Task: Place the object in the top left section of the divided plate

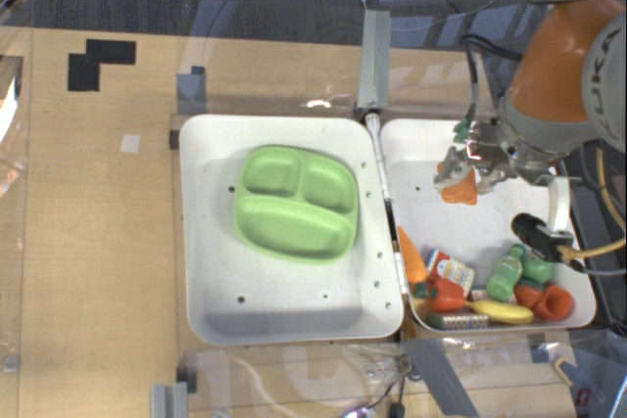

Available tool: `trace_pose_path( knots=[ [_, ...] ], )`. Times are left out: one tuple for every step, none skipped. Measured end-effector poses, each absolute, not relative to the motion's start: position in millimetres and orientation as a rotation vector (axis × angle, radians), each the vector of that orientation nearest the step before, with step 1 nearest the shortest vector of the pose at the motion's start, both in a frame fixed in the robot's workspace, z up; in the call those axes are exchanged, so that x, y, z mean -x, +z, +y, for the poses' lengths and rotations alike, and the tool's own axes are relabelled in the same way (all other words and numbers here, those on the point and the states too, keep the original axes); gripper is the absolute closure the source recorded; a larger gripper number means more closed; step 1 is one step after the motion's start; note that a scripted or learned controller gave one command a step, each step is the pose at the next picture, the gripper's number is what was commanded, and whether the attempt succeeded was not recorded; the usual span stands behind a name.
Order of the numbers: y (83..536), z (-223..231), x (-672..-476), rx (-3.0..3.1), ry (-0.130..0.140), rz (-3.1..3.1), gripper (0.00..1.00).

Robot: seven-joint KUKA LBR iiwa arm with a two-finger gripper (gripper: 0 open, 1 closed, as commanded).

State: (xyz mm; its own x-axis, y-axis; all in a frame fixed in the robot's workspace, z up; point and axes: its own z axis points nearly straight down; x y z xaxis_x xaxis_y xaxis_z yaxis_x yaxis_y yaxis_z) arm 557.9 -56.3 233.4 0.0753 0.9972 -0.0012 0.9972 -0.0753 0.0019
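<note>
A green divided plate [295,203] lies in the left white bin [225,308], with two small sections at its far side and one long section nearer me. Its top left section [271,170] holds nothing. My gripper [458,179] hangs over the far part of the right bin [421,147], well to the right of the plate. A small orange object [460,192] sits between its fingers, lifted off the bin floor. The gripper is shut on it.
At the right bin's near end lie a carrot [411,255], a red and white packet [453,266], a red pepper [446,295], a banana [501,311], a green bottle [505,275] and an orange-red cup [554,301]. A metal rail [374,64] stands behind the bins.
</note>
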Motion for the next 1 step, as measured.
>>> trace_pose_path(
  knots=[
    [319.4,-15.1,-488.4,-2.251,0.004,2.187,1.00]
  ],
)
